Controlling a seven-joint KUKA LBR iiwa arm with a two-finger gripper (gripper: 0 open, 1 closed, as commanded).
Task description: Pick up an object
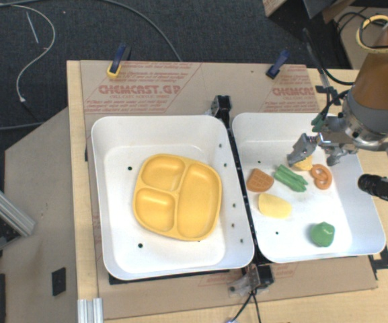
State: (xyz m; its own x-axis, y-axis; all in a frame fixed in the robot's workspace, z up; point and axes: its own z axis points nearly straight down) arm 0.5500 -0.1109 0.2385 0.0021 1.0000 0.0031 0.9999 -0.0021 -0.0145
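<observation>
A: Gripper (317, 150) is low over the back of the right bin (355, 244). Two fingers splayed apart, left tip at roughly the small yellow piece (304, 164), right tip just above the pretzel (321, 176). Nothing between them that I can see, so open and empty.

B: So no pick yet?

A: My read: none. Every item sits on the bin floor. Lift is all still to do.

B: Layout, near to far?

A: Green pepper (322, 234) nearest the front rim, on its own. Then the pale yellow lemon-like piece (274, 206). Then the orange bread-like piece (259, 180) by the divider, green bean pod (291, 178) beside it, pretzel to its right. Small yellow piece farthest back, under the left finger.

B: Likely target?

A: Small yellow piece or pretzel, judging by finger position. Can't tell which.

B: Clearance?

A: Tight in that back cluster: bean pod, yellow piece and pretzel are just beside each other, so a finger could nudge a neighbour. Pepper has open floor all round. Left bin (113, 147) holds a yellow divided plate (178, 196), well apart from the arm.
</observation>
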